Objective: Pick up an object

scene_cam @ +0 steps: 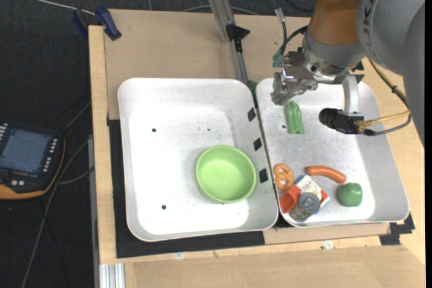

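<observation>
Dark carpet surrounds a tan desk [169, 44] carrying two white bins. At 9 o'clock on the floor lies a handheld controller [27, 158]. The left bin [155, 104] holds a green bowl [226, 174] toward 5 o'clock. In the right bin [378, 158], a green cylinder [294, 117] lies at 11 o'clock, directly beneath the pincer [287, 92], touching or nearly so; whether the pincer is wide or narrow cannot be told. Along 6 o'clock: pretzel [283, 176], red packet [304, 197], orange sausage [326, 174], green ball [349, 194].

arm [398, 3]: grey shell | wrist band: orange | cable: yellow loop | tool [289, 88]: metallic grey
</observation>
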Robot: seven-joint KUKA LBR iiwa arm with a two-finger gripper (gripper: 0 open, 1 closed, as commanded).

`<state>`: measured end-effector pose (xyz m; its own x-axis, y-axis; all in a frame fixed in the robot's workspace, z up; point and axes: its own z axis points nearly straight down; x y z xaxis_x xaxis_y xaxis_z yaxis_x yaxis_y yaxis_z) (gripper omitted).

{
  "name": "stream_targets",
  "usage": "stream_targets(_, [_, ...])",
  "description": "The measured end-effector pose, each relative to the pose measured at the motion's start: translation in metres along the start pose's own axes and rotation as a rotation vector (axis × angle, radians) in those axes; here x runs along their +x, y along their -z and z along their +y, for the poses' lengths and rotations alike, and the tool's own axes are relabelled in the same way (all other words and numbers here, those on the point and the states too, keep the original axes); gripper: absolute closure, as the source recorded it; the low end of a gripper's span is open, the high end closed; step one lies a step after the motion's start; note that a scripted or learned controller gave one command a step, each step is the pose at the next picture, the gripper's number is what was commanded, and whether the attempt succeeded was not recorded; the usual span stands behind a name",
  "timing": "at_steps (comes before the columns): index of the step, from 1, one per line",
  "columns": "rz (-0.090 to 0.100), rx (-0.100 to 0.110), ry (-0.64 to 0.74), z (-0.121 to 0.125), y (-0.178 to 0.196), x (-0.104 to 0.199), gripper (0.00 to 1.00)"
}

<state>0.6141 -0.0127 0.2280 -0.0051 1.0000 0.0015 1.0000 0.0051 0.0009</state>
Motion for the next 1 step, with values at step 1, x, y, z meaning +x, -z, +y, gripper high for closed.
stream_targets(1, [0.0, 0.001, 0.0, 0.0095, -0.0013, 0.0608, 1.0])
